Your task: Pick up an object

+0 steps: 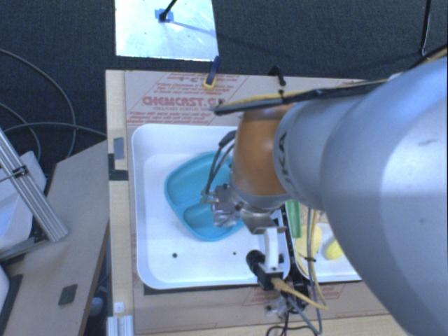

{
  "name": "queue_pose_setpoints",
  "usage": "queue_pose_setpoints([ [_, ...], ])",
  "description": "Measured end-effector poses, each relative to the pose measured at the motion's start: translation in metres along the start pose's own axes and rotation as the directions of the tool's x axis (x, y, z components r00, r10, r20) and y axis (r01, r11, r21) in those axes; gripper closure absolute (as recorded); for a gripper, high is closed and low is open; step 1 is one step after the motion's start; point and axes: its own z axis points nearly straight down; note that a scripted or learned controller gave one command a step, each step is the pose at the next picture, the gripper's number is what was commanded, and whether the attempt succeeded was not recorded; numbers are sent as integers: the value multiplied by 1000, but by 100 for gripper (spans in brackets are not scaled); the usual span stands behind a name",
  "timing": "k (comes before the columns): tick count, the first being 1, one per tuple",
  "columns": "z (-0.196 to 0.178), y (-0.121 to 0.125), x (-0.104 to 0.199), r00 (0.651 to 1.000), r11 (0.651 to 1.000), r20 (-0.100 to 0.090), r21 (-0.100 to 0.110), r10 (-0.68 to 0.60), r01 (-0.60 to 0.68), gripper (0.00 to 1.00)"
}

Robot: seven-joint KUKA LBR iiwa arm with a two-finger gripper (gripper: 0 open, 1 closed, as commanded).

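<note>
Camera view, blue dish (187, 187) off left bin (150, 208) walls, fingers' state perhaps hidden, untellable.

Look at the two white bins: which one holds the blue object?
The left bin. The blue bowl-like object lies on its floor, partly under the arm. The right bin, mostly hidden by the arm, shows yellow and green items instead.

Looked like a robotics lab: grey KUKA arm (364, 152) reaching over a white bin (150, 208) on a cardboard-lined bench (182, 96), loose black cables (42, 128) on dark carpet at left, aluminium framing (31, 187) beside them.
</note>
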Motion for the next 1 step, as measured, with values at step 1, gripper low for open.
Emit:
queue_pose_setpoints([
  [1, -119, 55, 46, 1000, 1000, -7, -27, -6, 6, 100],
])
